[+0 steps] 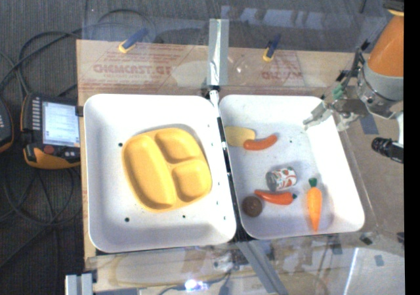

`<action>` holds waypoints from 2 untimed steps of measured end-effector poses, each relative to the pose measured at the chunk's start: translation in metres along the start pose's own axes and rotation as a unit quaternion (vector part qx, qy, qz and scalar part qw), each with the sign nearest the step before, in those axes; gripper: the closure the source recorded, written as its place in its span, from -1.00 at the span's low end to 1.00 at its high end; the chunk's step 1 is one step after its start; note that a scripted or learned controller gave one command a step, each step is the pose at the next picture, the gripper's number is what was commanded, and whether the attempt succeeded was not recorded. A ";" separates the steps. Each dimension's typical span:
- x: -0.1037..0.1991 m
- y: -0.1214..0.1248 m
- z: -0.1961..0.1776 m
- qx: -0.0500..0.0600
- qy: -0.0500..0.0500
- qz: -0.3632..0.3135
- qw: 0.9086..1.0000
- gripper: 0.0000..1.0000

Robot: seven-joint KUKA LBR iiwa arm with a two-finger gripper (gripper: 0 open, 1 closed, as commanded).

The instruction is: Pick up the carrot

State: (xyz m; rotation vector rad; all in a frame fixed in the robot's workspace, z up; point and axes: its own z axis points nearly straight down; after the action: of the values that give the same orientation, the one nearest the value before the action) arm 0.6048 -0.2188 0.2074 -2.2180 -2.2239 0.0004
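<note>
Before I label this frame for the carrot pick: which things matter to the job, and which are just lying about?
For the job:
- carrot, right bin's near right corner
- gripper, at that bin's far right edge

Lying about:
- sausage
- yellow wedge
- small can
- red pepper
- brown ball
- yellow divided tray, left bin

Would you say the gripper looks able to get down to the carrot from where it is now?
Probably yes: the carrot lies uncovered near the right bin's right edge, apart from its neighbours, below the gripper.

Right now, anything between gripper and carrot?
No. The camera view shows bare white floor of the right bin between the gripper and the carrot.
</note>
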 end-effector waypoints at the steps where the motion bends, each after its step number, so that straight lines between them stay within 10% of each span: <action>1: 0.005 -0.041 0.109 -0.003 0.005 0.017 1.000 -1.00; 2: 0.010 -0.091 0.114 -0.011 -0.001 -0.036 0.999 -1.00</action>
State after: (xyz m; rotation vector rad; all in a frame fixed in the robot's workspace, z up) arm 0.5138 -0.2092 0.0934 -2.1484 -2.3155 -0.0226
